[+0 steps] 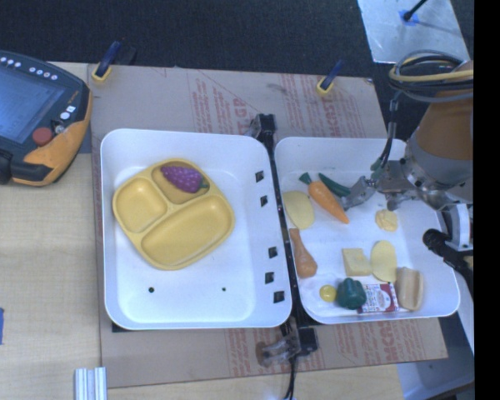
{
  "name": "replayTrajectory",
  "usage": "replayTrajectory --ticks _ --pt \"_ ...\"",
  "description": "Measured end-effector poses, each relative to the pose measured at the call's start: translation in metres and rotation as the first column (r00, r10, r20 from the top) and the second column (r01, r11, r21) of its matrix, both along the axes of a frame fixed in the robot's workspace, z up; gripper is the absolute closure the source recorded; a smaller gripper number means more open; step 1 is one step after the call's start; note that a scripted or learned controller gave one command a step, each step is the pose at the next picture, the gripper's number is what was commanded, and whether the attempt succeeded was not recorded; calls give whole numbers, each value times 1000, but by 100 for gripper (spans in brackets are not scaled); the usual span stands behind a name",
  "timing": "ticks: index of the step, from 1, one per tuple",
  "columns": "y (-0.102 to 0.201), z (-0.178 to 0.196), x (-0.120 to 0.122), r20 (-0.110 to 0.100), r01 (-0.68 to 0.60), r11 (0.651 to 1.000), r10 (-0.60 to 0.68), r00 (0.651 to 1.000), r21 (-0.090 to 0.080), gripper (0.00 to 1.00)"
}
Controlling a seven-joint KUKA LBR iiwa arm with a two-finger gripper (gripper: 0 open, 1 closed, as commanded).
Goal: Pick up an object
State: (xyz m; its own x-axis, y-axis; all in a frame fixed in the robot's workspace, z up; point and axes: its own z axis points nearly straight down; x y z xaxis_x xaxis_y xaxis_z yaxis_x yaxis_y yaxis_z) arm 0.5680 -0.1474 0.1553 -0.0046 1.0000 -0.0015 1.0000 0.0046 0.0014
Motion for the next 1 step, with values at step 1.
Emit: replayTrajectory --ticks 1 --pt "27 -65 28 -5 -2 1000 2 1000 2 0"
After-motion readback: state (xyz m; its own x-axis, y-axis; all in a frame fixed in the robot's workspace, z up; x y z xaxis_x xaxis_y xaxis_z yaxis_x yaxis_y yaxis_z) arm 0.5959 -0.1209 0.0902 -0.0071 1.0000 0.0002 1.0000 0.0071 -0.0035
